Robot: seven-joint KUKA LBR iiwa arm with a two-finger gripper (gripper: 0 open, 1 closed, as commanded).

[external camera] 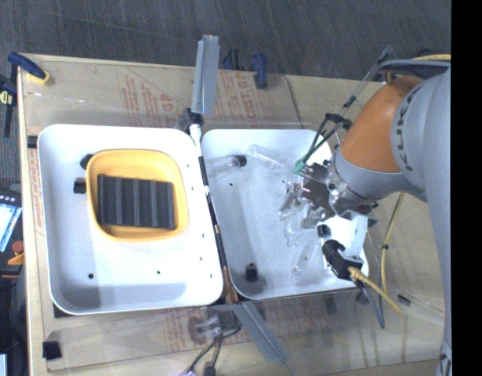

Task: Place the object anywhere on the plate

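Gripper [297,204] low in the right bin [256,233], fingers' state unclear; clear tube [227,164] lies upper left of it; yellow plate [136,192] sits left.

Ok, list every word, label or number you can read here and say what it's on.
None can be read.
Red printing on the cardboard sheet under the bins: too faint and blurred.
Lit screen of the device at the left edge: too small.
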